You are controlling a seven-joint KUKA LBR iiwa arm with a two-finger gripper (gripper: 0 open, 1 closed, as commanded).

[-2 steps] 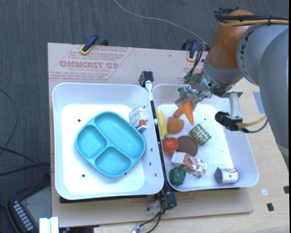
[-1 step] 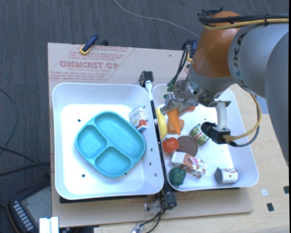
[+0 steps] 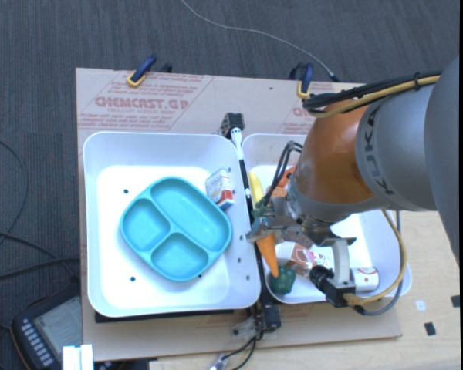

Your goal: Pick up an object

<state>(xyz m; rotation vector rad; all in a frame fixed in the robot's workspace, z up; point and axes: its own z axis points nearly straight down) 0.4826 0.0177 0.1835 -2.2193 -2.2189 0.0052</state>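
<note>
My gripper (image 3: 264, 231) is low over the left side of the right bin (image 3: 393, 241), with the bulky grey and orange wrist hiding most of that bin. Just beneath it lies an orange carrot (image 3: 269, 256) with a green top (image 3: 282, 280), pointing toward the bin's front edge. The carrot touches or nearly touches the gripper's tip, and I cannot tell which. A yellow item (image 3: 256, 185) peeks out behind the gripper, by the bin's left wall. A small white and red packet (image 3: 221, 186) lies in the left bin (image 3: 100, 230), next to a blue divided plate (image 3: 176, 228).
A white and red object (image 3: 363, 278) and an orange wrapper (image 3: 302, 254) sit near the right bin's front. A black-tipped tool (image 3: 236, 133) lies along the wall between the bins. Clamps (image 3: 142, 69) hold the cardboard base at the back.
</note>
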